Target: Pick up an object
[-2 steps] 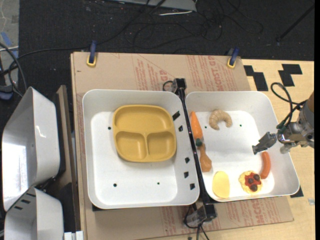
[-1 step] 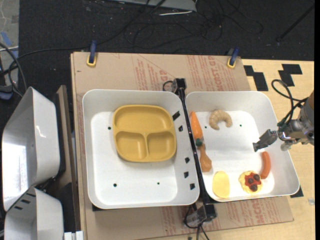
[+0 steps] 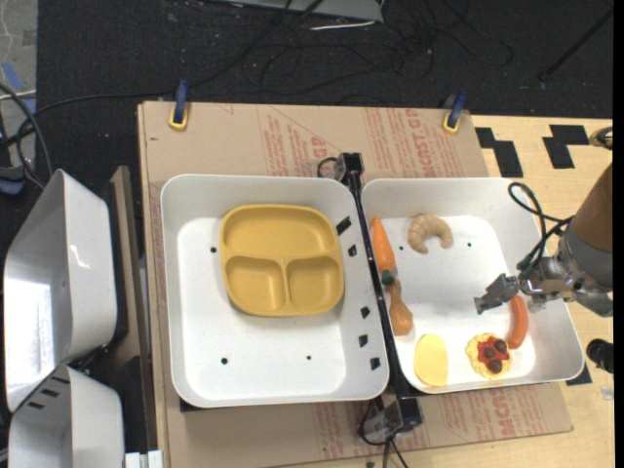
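Observation:
The right bin (image 3: 546, 252) holds several toy foods. A tan croissant (image 3: 429, 230) lies near its back. An orange carrot (image 3: 382, 246) and a brownish-orange piece (image 3: 399, 307) lie along its left wall. At the front are a pale yellow oval (image 3: 431, 359), a small pizza-like piece (image 3: 489, 354) and a red sausage (image 3: 518, 322). My gripper (image 3: 492, 296) hangs low over the right half of this bin, just left of the sausage's upper end and above the pizza piece. Nothing shows in its grasp.
The left bin (image 3: 185, 291) holds a yellow divided plate (image 3: 283, 259). A black divider strip (image 3: 370, 281) runs between the bins. A cable loops over the right bin's far right corner (image 3: 526, 203). The bins rest on a cardboard sheet (image 3: 292, 135).

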`<state>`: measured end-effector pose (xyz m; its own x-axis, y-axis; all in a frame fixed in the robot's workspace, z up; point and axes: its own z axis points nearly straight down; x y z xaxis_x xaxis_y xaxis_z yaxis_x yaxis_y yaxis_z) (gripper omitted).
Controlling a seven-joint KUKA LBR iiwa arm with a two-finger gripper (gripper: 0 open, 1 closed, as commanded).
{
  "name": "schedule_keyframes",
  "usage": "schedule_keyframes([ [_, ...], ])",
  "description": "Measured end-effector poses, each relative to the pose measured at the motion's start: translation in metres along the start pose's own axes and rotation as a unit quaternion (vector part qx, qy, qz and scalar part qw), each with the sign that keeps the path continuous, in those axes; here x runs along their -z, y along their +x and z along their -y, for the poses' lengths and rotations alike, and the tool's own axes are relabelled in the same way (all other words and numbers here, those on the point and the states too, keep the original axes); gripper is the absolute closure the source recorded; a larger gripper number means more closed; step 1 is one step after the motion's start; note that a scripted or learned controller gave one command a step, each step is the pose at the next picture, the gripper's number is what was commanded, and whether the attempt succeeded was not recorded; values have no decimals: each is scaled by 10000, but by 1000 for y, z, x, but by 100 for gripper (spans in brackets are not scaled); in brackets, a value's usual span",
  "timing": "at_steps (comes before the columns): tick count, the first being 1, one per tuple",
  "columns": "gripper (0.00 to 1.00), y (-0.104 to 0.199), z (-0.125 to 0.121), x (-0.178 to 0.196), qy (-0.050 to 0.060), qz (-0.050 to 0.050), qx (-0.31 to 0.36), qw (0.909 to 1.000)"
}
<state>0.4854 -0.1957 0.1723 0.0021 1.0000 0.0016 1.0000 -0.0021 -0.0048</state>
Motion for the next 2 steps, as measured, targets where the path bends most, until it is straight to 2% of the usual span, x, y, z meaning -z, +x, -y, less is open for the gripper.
schedule_keyframes([
  [2,0,-1,4,-82,-7,2,0,10000],
])
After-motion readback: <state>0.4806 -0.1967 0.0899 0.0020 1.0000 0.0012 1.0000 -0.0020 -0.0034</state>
